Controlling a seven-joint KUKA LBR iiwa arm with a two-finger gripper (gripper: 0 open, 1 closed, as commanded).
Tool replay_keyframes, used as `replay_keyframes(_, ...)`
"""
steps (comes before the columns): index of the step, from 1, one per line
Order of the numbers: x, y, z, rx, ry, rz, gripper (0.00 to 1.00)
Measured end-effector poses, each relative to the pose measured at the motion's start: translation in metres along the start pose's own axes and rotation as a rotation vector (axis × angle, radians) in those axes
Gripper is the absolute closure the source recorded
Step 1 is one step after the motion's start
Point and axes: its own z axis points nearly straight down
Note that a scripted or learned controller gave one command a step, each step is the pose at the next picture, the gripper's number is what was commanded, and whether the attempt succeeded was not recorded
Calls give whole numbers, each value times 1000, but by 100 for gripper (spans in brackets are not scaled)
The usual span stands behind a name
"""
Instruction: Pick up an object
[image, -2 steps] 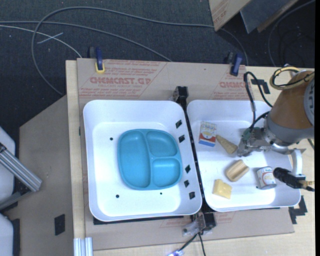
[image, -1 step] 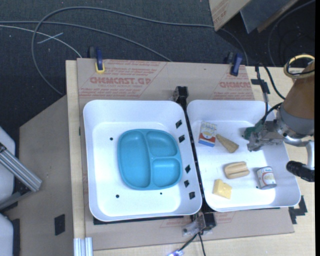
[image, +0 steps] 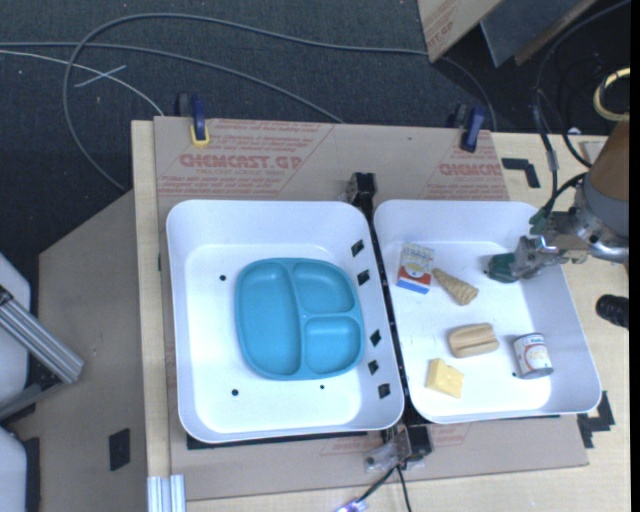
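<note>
The arm (image: 608, 190) is cut off at the right edge of the camera view, only its wrist end showing, and it reaches leftward over the upper right part of the right bin (image: 570, 300); the gripper (image: 503, 266) is a small dark-green blur, so the state of its grasp cannot be told. The right bin holds a small box (image: 416, 268), a cone (image: 456, 287), a bread roll (image: 472, 340), a cheese wedge (image: 445, 378) and a can (image: 533, 355), all apart from the gripper. The left bin (image: 200, 300) holds a blue divided plate (image: 299, 317) on the counter (image: 260, 160).
</note>
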Motion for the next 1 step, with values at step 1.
replay_keyframes(1, 0, 1, -34, 2, 1, 0, 100)
